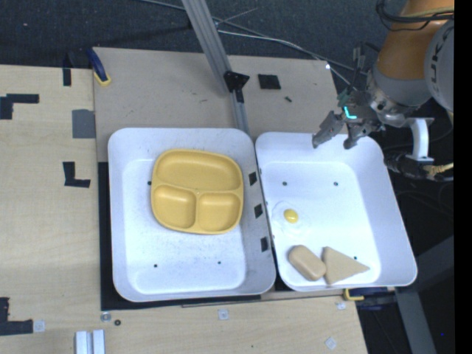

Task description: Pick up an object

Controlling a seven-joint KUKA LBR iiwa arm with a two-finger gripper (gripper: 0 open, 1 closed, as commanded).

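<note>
Right bin [383,198]: small yellow ball [290,215] well below-left of spread tool [336,139]

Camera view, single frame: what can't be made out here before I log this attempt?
- Arm: cut off by the top and right edges.
- Small yellow object in the right bin: too small to identify.
- Tan oval piece and tan wedge: too blurred to tell what they are, or whether they touch.

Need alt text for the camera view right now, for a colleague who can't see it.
The open gripper hovers above the right bin's far edge, holding nothing. That bin holds a small yellow ball, a tan oval piece and a tan wedge; the left bin holds a yellow divided plate.
</note>
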